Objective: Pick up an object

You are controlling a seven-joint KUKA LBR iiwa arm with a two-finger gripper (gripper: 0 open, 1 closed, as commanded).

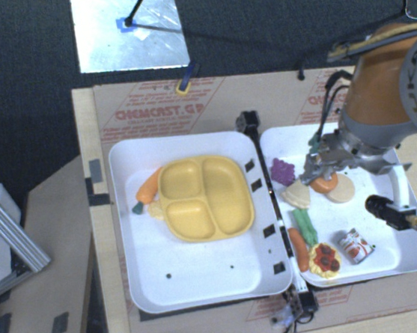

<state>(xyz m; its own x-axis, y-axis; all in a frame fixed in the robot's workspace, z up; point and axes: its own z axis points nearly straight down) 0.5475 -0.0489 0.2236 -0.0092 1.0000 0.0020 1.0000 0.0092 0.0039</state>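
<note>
My gripper is low in the right bin, at its upper middle, on the grey arm with the orange band that reaches in from the right. Directly under it lies a small orange round object, partly hidden by the gripper. A round beige slice touches that object on the right, and a pale wedge lies just to its left. Purple grapes sit further left, near the divider.
Lower in the right bin are a green pod, an orange carrot, a pizza slice and a small can. The left bin holds a yellow divided plate with a carrot beside it.
</note>
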